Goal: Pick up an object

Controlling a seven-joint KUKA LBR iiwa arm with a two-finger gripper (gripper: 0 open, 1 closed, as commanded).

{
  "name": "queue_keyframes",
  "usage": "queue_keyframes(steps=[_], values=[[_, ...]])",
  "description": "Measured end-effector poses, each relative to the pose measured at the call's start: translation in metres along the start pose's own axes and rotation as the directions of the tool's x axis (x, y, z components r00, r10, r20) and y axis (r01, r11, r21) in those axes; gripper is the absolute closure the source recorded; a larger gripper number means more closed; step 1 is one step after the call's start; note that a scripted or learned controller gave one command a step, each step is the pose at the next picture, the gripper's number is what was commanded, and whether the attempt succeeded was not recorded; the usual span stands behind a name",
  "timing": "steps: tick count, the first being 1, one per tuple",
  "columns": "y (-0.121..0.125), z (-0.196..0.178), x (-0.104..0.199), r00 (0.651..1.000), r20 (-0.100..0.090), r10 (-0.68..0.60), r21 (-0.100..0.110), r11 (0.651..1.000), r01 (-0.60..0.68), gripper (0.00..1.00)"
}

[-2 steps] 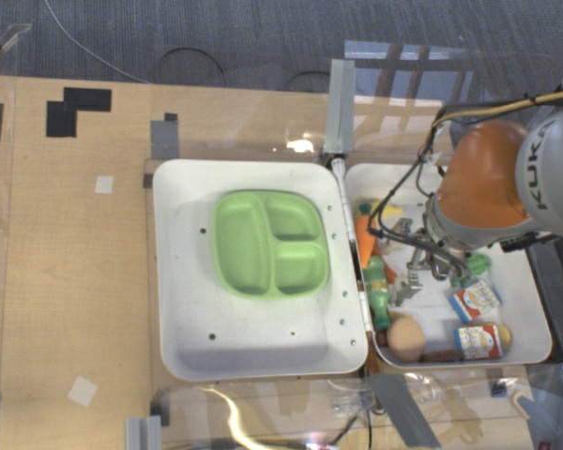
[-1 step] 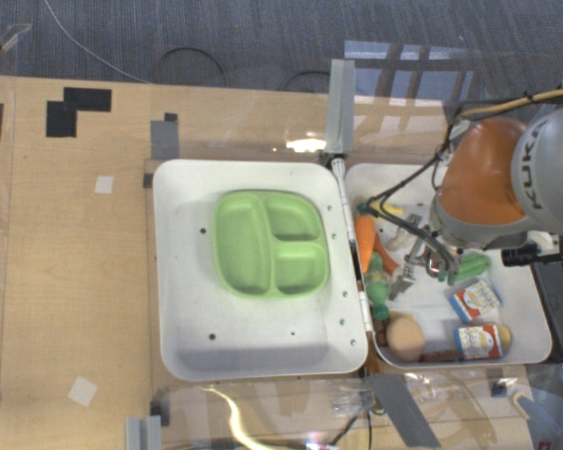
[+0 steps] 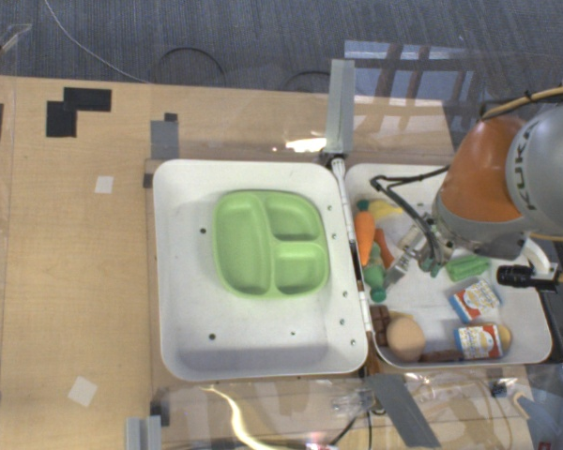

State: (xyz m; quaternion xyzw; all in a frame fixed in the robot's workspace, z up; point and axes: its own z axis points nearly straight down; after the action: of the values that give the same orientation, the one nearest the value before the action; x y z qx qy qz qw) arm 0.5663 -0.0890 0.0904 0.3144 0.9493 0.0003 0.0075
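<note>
Green plastic is what we meet first: a divided tray [image 3: 268, 244] with three compartments lies in the left bin [image 3: 183, 345], nearer its back half, with bare white floor open in front of it and along its left side. The two bins sit side by side on the wooden tabletop [image 3: 66, 279], their inner rims touching along the middle.

We see the arm [image 3: 521, 181] reach in from the right over the right bin [image 3: 535, 350], its orange band above the wrist and the letters "KU" legible on the grey shell at the frame's edge. The pincer [image 3: 402, 262] hangs low over the left part of that bin, just beside the carrot [image 3: 365, 232]; we cannot tell whether it is released or clenched, since the tips are small and blurred against the clutter.

The task's things crowd the right bin. The carrot lies along the left wall, with a yellow item [image 3: 387, 210] behind it and a dark green piece [image 3: 373, 277] near its front end. A light green block [image 3: 468, 268] sits just right of the pincer. Further forward we find a small carton [image 3: 476, 299] and a can [image 3: 479, 341] on its side, both with printed labels too small for us to read. A tan egg-shaped object [image 3: 405, 336] rests by the front left corner, touching a brown bar [image 3: 382, 324]. Open floor remains in the bin's middle, between carton and egg.
</note>
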Motion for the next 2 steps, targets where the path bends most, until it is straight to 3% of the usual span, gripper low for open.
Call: queue_keyframes(steps=[1, 2], values=[[0.023, 0.002, -0.032, 0.967, -0.001, 0.255, 0.001, 0.967, -0.255, 0.0], [0.026, -0.013, -0.035, 0.97, 0.01, 0.245, -0.007, 0.97, -0.245, 1.0]])
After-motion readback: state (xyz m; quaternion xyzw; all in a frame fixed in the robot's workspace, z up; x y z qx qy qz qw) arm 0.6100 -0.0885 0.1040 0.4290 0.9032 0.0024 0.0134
